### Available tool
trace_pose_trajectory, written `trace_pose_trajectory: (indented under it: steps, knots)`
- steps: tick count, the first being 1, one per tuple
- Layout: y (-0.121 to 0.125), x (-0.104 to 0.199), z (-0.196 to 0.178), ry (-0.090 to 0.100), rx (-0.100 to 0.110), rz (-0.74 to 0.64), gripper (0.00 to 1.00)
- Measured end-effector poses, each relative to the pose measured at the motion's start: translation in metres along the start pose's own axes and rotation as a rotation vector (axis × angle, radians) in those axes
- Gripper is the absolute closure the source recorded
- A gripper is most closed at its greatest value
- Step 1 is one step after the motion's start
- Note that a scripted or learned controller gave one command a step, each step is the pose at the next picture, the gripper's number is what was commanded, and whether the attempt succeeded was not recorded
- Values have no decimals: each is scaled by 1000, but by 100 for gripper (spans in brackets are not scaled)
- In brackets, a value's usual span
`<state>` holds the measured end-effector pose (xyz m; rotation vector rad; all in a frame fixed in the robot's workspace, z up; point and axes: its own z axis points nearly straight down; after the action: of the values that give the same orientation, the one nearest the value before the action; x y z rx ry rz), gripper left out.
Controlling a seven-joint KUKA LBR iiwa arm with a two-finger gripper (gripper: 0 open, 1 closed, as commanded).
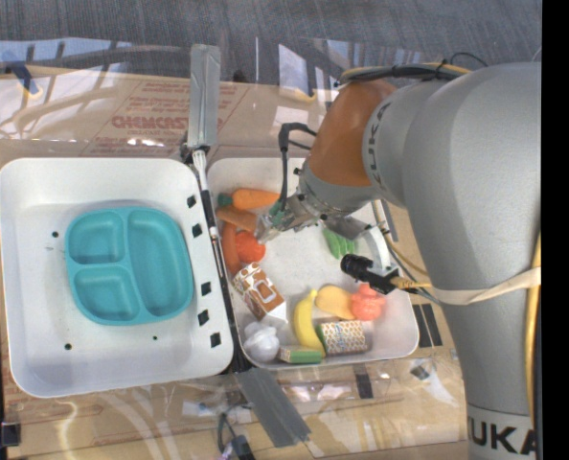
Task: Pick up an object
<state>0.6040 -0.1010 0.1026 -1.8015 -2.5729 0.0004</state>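
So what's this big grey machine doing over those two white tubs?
A grey robot arm is reaching from the right into the right bin, which holds a jumble of toy food: a carrot, a tomato, a banana and more. Its tool is down among the items near the carrot and tomato, trying to pick one up. Nothing is visibly lifted yet. The left bin holds a teal divided tray.

Tray (128,264) in left bin (16,257), banana (307,320) near right bin's (399,338) front edge, perhaps carrot (255,198) at back-left corner
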Motion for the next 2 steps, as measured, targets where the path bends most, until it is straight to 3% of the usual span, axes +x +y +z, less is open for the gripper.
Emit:
trace_pose_trajectory:
  steps: [1, 2]
  knots:
    - [0, 0, 0, 0, 0, -1, 0]
    - [-56, 16, 12, 1, 4, 53, 0]
